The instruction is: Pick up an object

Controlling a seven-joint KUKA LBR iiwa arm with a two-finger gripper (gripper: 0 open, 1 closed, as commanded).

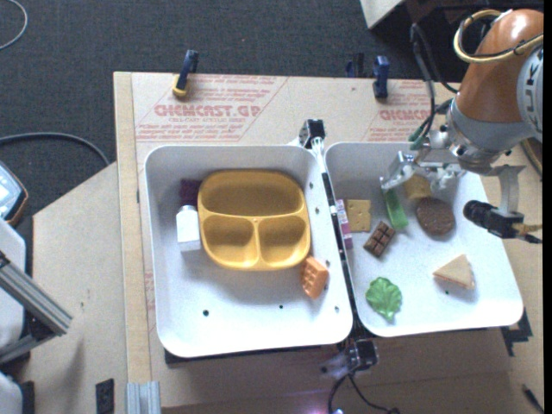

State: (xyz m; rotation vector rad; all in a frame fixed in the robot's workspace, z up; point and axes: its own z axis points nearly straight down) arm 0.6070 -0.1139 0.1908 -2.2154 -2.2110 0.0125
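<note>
Camera view: gripper (414,172) hovered over right bin's (509,296) far edge, state untellable; best drop squarely onto green stick (395,208).

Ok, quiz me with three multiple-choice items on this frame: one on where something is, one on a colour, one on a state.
1. Where is the yellow divided tray?
A. left bin
B. right bin
C. on the floor

2. What colour is the leaf-shaped piece in the right bin?
A. red
B. green
C. blue

3. Where is the gripper?
A. over the left bin
B. off the bench
C. over the right bin's far end

Answers:
1 A: the tray lies in the left bin, beside a small white bottle.
2 B: the leaf is plainly green.
3 C: it hangs above the right bin's far end, near the round brown piece.
</note>
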